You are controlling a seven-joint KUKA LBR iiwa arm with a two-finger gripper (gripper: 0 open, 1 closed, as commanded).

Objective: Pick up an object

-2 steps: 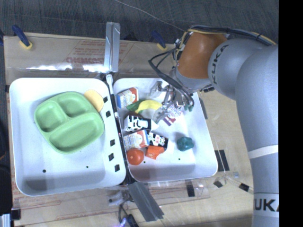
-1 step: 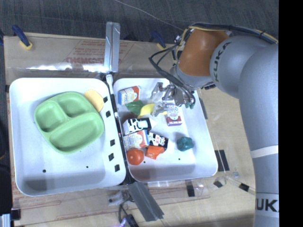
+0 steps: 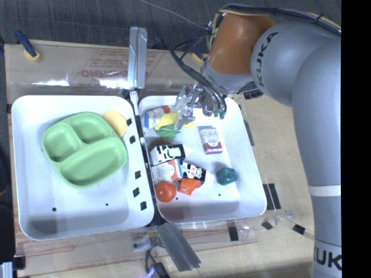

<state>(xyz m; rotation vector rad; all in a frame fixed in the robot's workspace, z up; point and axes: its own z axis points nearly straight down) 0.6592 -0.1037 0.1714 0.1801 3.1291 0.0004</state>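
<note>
Here, nearest, a red tomato (image 3: 165, 191) and teal lump (image 3: 226, 175) lie in the right bin (image 3: 250, 194). Farther back, the gripper (image 3: 186, 110) hovers over a yellow-green toy (image 3: 167, 124) (nothing visibly held); grasp and lift seemingly remain.

arm: grey arm (image 3: 313, 97) comes in from the right edge and bends over toward the left
wrist: orange band (image 3: 235, 42) sits just above the wrist, black cables looping around it
gripper: gripper (image 3: 186, 110) points down and to the left, low, its metal fingers hard to tell apart
</note>
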